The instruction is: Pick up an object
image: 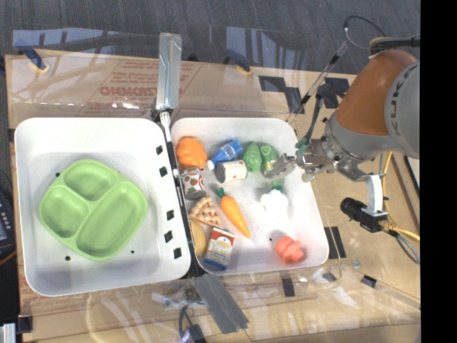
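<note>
The right bin (308, 213) holds several toy foods. Among them are an orange pumpkin (191, 151), a blue packet (227, 151), a white cylinder (232, 170), two green vegetables (259, 156), a small red can (193, 183), a carrot (234, 215), a waffle piece (206, 211), a juice carton (220, 249), a white lump (275, 202) and a salmon-red piece (289, 249). My gripper (283, 167) reaches in from the right, low over the bin's right side. It sits beside the green vegetables and just above the white lump. Nothing is visibly held in it.
The left bin (28, 156) holds a green divided plate (93, 208). A row of black clips (171, 213) runs along the wall between the bins. Cardboard and tape lie on the bench behind the bins.
</note>
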`<action>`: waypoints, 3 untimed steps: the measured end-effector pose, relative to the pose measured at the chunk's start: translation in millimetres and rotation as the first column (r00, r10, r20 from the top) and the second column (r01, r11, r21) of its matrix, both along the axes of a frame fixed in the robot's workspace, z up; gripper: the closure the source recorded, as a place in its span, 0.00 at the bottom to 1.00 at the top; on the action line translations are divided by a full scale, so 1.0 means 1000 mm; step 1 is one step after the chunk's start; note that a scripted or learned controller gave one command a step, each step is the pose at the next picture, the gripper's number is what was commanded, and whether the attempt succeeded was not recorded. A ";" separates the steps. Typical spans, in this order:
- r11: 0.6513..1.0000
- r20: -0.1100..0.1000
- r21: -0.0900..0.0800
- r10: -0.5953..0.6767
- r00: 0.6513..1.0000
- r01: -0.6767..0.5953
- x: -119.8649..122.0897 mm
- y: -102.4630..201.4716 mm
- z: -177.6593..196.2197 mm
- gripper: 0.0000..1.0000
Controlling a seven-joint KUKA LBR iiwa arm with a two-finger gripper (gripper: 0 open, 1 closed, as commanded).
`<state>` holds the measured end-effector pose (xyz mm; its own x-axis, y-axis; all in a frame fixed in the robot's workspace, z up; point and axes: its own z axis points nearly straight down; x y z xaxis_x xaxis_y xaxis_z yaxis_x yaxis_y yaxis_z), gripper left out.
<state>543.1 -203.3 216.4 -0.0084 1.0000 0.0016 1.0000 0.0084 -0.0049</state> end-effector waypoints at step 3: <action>1.000 0.002 -0.001 -0.008 1.000 0.008 -0.051 0.076 -0.115 1.00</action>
<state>492.0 -126.9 101.3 -0.0004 1.0000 0.0010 1.0000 0.0004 -0.0029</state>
